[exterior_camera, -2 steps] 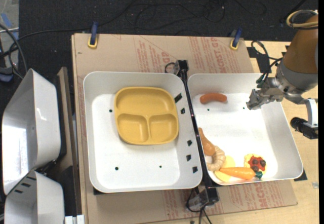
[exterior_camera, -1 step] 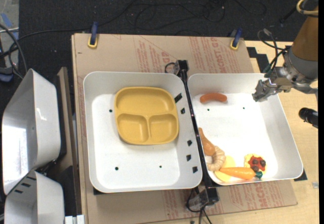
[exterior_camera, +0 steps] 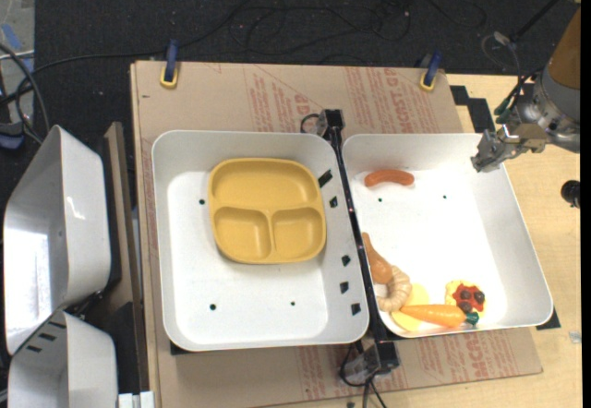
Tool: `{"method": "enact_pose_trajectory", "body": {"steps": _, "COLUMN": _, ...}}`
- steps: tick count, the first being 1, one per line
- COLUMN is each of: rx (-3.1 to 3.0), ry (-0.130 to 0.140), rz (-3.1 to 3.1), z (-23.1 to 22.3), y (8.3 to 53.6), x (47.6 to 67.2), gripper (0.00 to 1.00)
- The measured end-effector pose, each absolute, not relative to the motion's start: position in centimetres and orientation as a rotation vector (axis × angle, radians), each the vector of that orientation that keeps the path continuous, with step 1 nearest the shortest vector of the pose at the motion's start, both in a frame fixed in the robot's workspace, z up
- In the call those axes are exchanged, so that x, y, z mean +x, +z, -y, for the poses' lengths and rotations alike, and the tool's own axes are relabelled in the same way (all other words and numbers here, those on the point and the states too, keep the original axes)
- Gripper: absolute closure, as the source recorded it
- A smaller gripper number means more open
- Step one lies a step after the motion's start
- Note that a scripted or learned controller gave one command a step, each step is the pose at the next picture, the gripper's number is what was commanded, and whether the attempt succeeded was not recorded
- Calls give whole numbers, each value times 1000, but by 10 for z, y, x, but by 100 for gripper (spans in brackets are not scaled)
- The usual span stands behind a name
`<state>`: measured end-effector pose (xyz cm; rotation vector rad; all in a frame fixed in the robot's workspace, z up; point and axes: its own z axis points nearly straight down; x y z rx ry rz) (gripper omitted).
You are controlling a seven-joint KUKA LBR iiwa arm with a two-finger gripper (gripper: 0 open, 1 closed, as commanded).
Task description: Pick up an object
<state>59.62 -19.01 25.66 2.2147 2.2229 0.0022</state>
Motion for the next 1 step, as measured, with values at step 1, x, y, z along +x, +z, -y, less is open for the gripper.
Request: {"method": "enact_pose_trajectory", "body": {"steps": 1, "rx": 2213, "ry": 4, "rz": -2222, "z": 190, "y": 297, "x": 597, "gripper": 100}}
